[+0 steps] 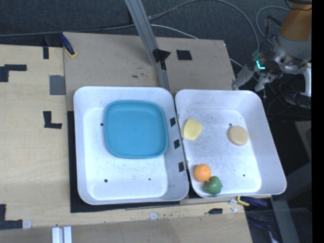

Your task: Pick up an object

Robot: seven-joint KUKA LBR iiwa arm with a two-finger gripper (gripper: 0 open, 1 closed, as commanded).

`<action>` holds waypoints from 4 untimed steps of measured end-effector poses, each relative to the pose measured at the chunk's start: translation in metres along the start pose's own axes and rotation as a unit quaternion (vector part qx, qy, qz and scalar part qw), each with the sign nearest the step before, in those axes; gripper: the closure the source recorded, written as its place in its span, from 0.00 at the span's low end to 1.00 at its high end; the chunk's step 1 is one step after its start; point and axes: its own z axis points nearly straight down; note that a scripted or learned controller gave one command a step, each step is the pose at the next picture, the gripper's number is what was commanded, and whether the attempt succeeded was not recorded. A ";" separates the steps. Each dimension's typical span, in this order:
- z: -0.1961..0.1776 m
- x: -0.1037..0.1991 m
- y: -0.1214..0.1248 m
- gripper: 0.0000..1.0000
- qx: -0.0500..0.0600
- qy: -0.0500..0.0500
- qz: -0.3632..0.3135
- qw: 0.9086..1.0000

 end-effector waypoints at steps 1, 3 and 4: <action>0.000 0.000 0.000 0.00 0.000 0.000 0.000 1.000; 0.099 0.009 -0.002 0.00 0.003 0.001 0.000 1.000; 0.141 0.009 -0.003 0.00 0.002 0.000 0.000 1.000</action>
